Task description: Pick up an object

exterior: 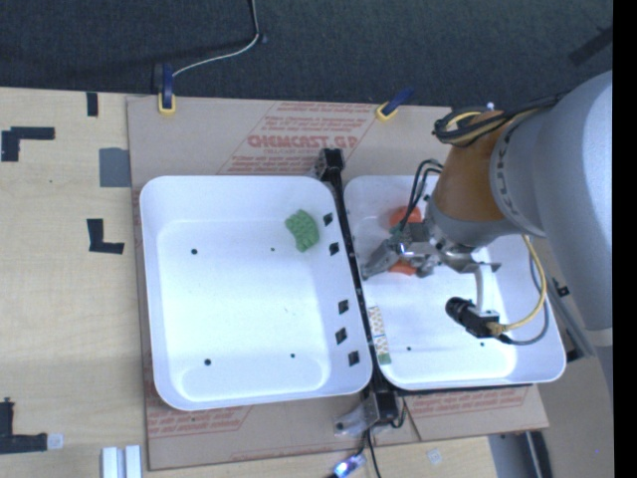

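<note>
End effector (pixel 390 258) beside orange object (pixel 402 214); "CHEMCAST" on board (pixel 289 139).

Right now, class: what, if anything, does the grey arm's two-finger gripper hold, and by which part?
It cannot be told: the gripper is down in the right white bin beside a small orange object, and no grasp is visible.

Orange object (pixel 402 215) in right bin (pixel 448 366): mostly hidden behind gripper (pixel 383 260), shape unclear. Finger gap too blurred to judge. Arm (pixel 557 167) cut off at right edge. Green object (pixel 304 229): too small to identify.
</note>
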`<state>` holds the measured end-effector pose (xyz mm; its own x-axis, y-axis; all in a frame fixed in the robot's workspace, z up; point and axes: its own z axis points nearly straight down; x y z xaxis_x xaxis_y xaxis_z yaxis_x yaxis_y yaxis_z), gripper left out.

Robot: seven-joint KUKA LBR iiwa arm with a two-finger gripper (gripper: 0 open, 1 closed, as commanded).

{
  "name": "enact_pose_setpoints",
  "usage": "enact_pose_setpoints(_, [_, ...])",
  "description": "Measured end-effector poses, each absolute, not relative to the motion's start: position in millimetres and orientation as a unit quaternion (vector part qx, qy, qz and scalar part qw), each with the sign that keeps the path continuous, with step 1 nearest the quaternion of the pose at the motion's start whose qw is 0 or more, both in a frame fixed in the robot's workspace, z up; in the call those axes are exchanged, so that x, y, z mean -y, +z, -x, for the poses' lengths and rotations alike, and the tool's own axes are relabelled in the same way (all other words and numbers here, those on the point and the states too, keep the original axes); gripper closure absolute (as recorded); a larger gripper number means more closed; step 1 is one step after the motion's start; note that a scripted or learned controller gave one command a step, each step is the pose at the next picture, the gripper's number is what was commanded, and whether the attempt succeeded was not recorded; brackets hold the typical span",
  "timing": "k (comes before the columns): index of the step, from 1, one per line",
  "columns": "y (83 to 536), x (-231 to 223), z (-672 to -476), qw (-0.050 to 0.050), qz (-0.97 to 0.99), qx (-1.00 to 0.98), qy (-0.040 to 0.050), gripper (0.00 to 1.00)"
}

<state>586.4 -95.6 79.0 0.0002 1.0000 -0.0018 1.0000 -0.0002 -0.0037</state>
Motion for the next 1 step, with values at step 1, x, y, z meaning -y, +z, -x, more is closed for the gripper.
enact_pose_setpoints(1, [91.2,97.0,-587.4,0.002,0.708,0.707,0.0024,1.0])
